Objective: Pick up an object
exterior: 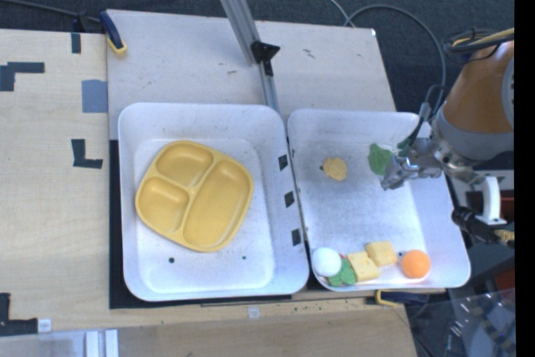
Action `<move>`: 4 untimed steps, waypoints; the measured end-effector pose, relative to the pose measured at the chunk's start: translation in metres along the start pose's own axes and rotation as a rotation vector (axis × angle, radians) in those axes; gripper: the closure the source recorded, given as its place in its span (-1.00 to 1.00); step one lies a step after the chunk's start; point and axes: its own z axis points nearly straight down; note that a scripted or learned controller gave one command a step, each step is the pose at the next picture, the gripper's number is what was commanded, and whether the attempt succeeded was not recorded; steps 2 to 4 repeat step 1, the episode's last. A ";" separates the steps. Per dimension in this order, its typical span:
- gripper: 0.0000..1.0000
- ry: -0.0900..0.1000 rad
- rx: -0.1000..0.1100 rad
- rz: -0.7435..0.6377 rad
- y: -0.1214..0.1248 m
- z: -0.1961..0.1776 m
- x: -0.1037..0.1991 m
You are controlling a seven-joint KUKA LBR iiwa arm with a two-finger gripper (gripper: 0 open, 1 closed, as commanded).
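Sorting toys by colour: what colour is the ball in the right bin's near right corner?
Orange. The ball shows clearly in the camera view.

**Open floor mid-bin, clutter at the near wall**

In my right bin point(435, 205) the middle floor lies bare. A green piece point(380, 156) sits just beside my gripper point(394, 176), a yellow lump point(335, 170) lies near, and the white ball point(326, 262), yellow blocks point(372, 260) and orange ball point(415, 264) crowd the near wall.

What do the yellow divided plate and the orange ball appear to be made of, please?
The yellow divided plate looks like moulded plastic with a satin finish: uniform colour, rounded compartment ridges, soft highlights. The orange ball seems smooth plastic or rubber, judging by its even colour; the view is too coarse to settle which.
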 end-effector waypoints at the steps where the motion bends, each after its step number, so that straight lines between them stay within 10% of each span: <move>1: 1.00 0.001 0.002 0.000 -0.025 0.024 0.029; 4: 1.00 0.001 0.002 0.000 -0.025 0.024 0.029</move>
